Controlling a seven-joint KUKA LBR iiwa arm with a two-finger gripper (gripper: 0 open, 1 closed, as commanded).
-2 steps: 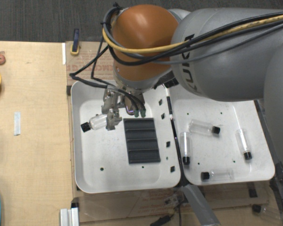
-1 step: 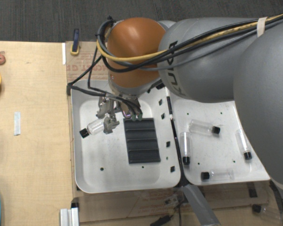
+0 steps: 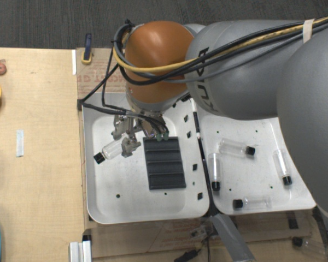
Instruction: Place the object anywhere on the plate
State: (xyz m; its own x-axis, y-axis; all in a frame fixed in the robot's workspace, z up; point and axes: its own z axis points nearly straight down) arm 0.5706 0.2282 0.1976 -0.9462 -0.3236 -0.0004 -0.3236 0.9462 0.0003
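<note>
Gripper fingers are seen pressed in on the clear end of a clear tube, low over the upper left part of the left bin. The grip looks to be a pinch, though the contact is partly masked by the metal of the fingers.

The clear tube is a short transparent vial closed by a black cap. It is carried slantwise: its long axis runs from the cap, down and to the left, up towards the fingers on the right. Most of its length sticks out to the left of the gripper, away from the target.

Just to the right of the gripper, and a little lower in the view, a black ribbed plate is laid flat on the bin floor, with its long side running up and down the view. Its upper left corner is close beside the fingers. No part of the tube is over it yet, so a short shift to the right and down is judged to be needed. The overhanging cap end has to be brought above the ribs as well before any release. On a ribbed surface a round vial may be expected to roll.

Further right, in the right bin, four similar capped tubes are scattered, well apart from the gripper.
</note>
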